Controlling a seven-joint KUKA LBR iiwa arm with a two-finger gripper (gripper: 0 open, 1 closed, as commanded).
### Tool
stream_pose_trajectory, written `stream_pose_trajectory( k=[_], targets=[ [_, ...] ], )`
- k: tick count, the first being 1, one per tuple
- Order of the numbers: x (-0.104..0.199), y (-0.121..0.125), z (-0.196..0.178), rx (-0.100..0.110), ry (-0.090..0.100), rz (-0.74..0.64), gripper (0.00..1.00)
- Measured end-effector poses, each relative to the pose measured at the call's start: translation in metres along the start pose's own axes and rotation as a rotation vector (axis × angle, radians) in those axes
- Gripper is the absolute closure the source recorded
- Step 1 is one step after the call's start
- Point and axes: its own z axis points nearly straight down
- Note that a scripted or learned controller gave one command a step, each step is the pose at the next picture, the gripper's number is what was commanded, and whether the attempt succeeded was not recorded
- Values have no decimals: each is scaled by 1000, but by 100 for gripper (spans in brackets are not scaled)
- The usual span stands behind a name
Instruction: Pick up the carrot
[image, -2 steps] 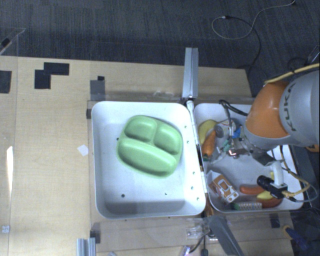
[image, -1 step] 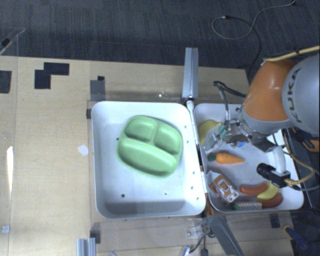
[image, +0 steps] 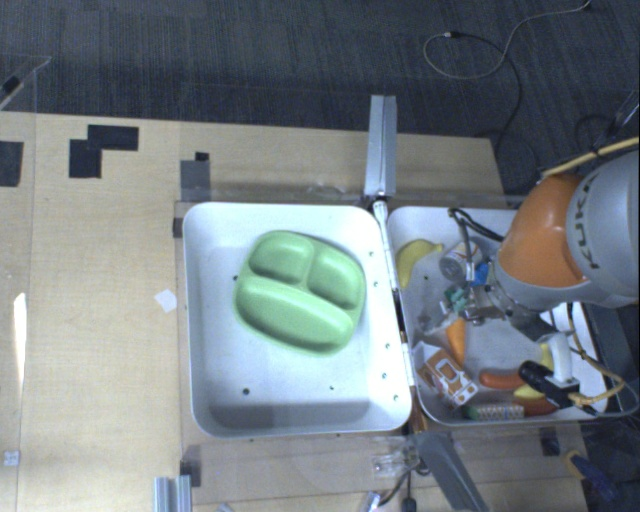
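Observation:
The carrot, a short orange wedge, lies in the middle of the right bin. My gripper hangs directly over the carrot's upper end, reaching in from the right under the orange-banded wrist. Nothing visible shows the carrot lifted off the bin floor. Metal parts of the gripper hide the carrot's top.
In the right bin a yellow fruit sits at the back left, a brown waffle-like piece at the front left, and a red sausage and a multicoloured strip along the front wall. The left bin holds a green divided plate.

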Motion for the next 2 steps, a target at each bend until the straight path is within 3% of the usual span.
stream_pose_trajectory(
  k=[1, 2],
  targets=[
    [2, 3, -12, -8, 0, -3, 100],
    [70, 35, -101, 8, 4, 13, 100]
  ],
)
